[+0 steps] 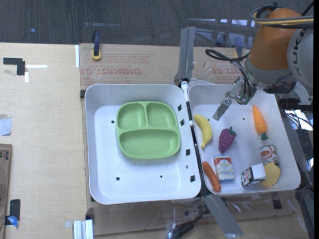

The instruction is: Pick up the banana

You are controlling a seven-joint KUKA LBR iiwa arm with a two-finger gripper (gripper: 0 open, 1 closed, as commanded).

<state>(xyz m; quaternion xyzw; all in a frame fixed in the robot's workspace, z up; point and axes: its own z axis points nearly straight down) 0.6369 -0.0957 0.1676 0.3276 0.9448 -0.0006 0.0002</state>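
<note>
here the banana (203, 130) lies just below-left of the claw (220, 112), whose grip state is unclear.

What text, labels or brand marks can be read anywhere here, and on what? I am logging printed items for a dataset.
"CHEMCO..." in red, upside down and partly cut off, on the cardboard sheet behind the bins.
Letters at the picture's right edge on the arm: cut off, unreadable.
Print on the small carton, the can and the small box: too small and blurred to read.
</note>
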